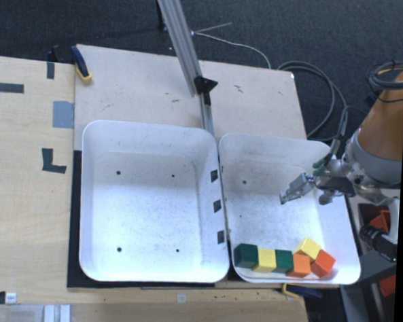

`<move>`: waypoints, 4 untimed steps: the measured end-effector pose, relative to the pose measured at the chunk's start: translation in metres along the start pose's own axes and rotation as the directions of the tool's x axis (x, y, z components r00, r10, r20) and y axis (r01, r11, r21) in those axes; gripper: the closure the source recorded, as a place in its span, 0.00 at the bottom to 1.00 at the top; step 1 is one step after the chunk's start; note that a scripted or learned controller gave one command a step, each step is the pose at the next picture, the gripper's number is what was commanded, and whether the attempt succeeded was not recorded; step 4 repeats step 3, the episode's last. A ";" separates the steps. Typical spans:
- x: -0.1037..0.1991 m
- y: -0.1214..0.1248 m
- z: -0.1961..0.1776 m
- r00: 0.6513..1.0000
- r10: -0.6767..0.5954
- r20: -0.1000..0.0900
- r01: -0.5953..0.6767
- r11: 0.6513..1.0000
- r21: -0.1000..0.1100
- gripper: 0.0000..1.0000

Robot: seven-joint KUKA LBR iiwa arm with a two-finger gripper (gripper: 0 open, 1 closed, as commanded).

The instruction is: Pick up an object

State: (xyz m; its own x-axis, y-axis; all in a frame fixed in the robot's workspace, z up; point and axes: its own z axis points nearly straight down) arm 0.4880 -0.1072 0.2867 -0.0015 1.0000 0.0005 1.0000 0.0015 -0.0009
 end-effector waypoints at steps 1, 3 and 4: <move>0.005 0.064 0.094 1.000 -0.001 0.000 0.001 1.000 0.006 0.00; 0.026 0.037 0.100 1.000 0.004 0.000 -0.004 1.000 0.010 0.00; 0.026 0.037 0.100 1.000 0.004 0.000 -0.004 1.000 0.010 0.00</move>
